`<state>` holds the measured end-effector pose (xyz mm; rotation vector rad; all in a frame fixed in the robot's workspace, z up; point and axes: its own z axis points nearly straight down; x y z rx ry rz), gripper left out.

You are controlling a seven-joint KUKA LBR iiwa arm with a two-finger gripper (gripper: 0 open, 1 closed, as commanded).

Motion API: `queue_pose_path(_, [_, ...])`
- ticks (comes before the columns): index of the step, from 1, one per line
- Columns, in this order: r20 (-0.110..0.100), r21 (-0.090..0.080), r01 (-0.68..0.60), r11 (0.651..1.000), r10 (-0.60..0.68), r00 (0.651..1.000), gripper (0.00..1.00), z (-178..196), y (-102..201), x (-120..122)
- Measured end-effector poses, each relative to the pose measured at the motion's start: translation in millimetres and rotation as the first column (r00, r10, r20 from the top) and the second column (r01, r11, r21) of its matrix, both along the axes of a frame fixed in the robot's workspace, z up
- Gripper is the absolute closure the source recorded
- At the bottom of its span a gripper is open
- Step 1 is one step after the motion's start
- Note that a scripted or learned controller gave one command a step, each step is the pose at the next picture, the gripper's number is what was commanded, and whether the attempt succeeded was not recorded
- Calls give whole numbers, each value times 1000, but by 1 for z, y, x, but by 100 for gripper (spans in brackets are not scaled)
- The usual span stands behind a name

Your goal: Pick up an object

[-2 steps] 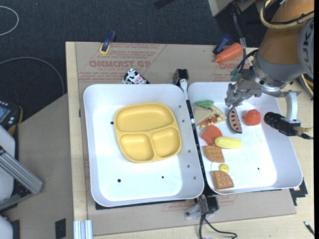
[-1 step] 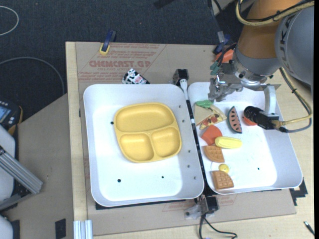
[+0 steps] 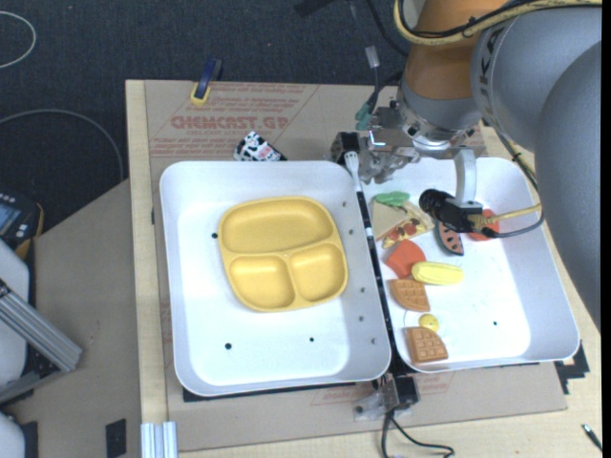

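Over the right bin's [image 3: 535, 337] far left corner, the arm's jaws [image 3: 382, 160] hang above a scatter of toy food.
Whether the jaws are open or closed cannot be told. Nothing shows between them. Below lie a green piece [image 3: 390, 198], an orange-red piece [image 3: 406, 255], a yellow piece [image 3: 437, 274] and two waffle-like pieces [image 3: 410, 295] [image 3: 426, 344]. A yellow divided plate [image 3: 282, 253] sits in the left bin [image 3: 191, 332] on the tabletop [image 3: 153, 122].
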<state>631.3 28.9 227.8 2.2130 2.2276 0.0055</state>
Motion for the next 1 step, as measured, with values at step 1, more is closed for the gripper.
queue_pose_path(1, [2, -1, 3, 1000, -3, 1000, 100, 6, 21, 26])
